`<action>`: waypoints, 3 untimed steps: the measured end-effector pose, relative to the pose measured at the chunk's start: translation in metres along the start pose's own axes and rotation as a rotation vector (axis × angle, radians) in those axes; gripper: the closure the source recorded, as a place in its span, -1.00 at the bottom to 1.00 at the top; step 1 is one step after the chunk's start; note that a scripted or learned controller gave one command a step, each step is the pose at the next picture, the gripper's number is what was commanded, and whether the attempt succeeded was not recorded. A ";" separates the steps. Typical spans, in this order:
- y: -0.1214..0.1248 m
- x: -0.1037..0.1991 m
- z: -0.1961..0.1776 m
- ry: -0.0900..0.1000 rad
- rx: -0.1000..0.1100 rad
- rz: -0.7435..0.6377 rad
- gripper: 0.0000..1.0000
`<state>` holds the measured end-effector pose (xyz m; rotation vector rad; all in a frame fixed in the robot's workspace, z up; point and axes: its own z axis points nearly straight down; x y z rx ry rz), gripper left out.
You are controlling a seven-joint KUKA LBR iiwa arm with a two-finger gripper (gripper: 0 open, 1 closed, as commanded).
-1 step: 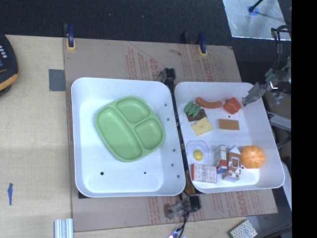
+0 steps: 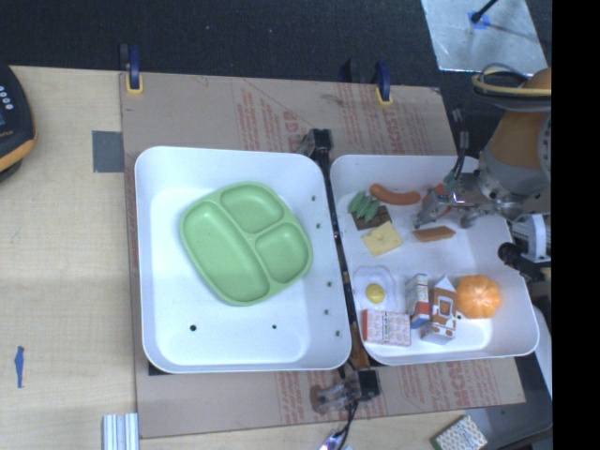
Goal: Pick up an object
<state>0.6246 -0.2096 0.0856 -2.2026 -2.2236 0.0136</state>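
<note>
The likeliest target is a brownish sausage (image 2: 434, 234) lying flat in the upper part of the right bin (image 2: 525, 331), since the claw (image 2: 441, 209) hangs just above and beside it; whether metal touches it cannot be told from this slant, and nothing is seen between the claw's tips, so I would not call it held; the claw is a small dark tangle here, and whether it is spread or clenched cannot be made out.

Just up and to the left lies a redder sausage (image 2: 397, 195); beside that a dark green piece (image 2: 367, 209), and below it a yellow cheese slice (image 2: 382, 240); these sit apart from one another, probably scattered loose so that each can be taken singly.

Lower in the same bin are a fried egg (image 2: 374, 292), a pink packet (image 2: 386, 327), two small cartons (image 2: 433, 309) crowded together, and an orange (image 2: 477, 297) touching them; the print on the cartons is too small to read.

The left bin (image 2: 159, 336) holds a green divided plate (image 2: 246, 242), lying flat and well apart from the arm's reach at this moment.

Both bins rest side by side on a cardboard sheet (image 2: 234, 111) clamped to the tabletop (image 2: 56, 279), presumably to keep them from sliding; the arm (image 2: 511, 143) is cut off at the right.
</note>
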 end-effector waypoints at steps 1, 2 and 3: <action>0.033 -0.002 -0.007 -0.003 -0.015 0.003 -1.00; 0.032 -0.003 -0.019 -0.004 -0.011 0.000 1.00; 0.034 0.076 -0.098 -0.001 -0.021 -0.002 1.00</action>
